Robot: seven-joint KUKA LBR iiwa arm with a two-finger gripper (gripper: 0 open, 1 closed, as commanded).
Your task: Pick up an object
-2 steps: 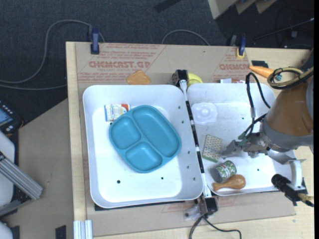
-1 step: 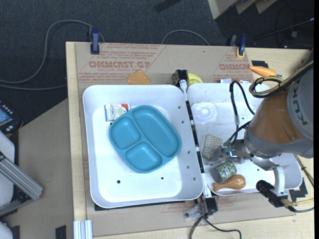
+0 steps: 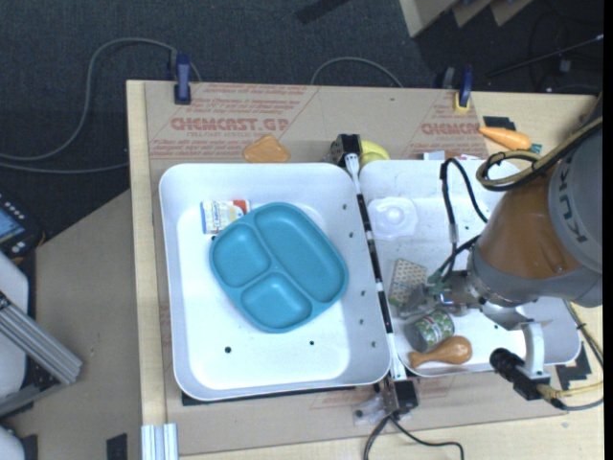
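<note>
The right bin holds a clear plastic cup, a grey speckled pad, a small green can and a brown pear-shaped piece. My gripper is low in this bin, between the speckled pad and the green can and close to both. Whether it touches either one is unclear, since the wrist hides much of it. In the left bin lie a blue divided plate and a small white packet.
Behind the bins on the bench sit an orange lump, a yellow object and an orange carrot-like piece. Blue clamps hold the board's far edge. Black cables loop over the right bin.
</note>
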